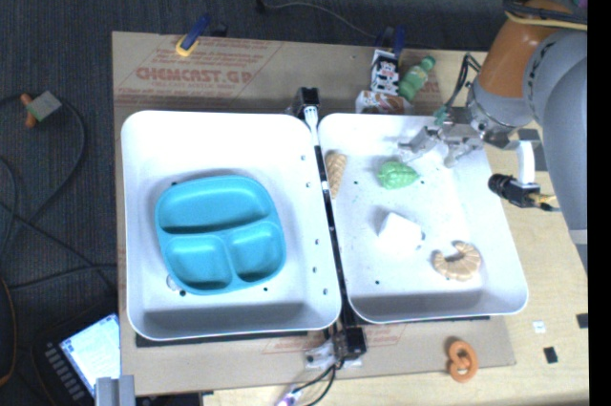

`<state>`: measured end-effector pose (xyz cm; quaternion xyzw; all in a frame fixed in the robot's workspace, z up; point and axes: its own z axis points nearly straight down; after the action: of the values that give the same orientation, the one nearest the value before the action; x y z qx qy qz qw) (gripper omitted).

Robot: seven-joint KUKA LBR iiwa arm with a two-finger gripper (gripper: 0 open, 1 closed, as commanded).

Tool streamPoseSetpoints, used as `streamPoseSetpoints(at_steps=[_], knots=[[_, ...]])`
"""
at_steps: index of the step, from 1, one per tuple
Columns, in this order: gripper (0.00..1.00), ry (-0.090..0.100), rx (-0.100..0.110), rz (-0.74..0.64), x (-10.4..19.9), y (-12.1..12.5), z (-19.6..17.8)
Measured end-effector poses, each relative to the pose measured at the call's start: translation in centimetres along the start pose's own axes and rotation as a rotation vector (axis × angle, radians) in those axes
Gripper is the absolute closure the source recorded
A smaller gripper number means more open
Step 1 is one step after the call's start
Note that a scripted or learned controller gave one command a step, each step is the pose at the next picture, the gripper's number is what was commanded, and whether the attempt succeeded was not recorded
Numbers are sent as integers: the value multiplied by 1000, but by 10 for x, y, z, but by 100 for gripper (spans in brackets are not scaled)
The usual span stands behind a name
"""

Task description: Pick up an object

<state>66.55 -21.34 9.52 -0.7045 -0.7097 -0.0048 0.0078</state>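
In the right bin (496, 294) lie a green leafy piece (396, 175), a white block (399, 232), a tan pastry-like piece (456, 261) and a small cone (335, 170) by the bin's left wall. My gripper (431, 146) hovers over the bin's back right part, just above and to the right of the green piece. Its fingers stand open with nothing between them.
The left bin (143, 146) holds a blue divided tray (220, 232). Small items (387, 79) and a green bottle (415, 77) stand behind the right bin. An orange ring (462, 358) lies on the bench in front. The arm (520, 60) enters from the right.
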Motion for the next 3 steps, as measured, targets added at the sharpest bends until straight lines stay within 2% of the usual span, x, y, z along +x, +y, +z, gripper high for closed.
streamPoseSetpoints(at_steps=[1,2,3], knots=[[100,-15,-6,0,-4,0,-9],[100,-18,-7,5,75,4,-66],[0,-18,-4,6,75,3,-65]])
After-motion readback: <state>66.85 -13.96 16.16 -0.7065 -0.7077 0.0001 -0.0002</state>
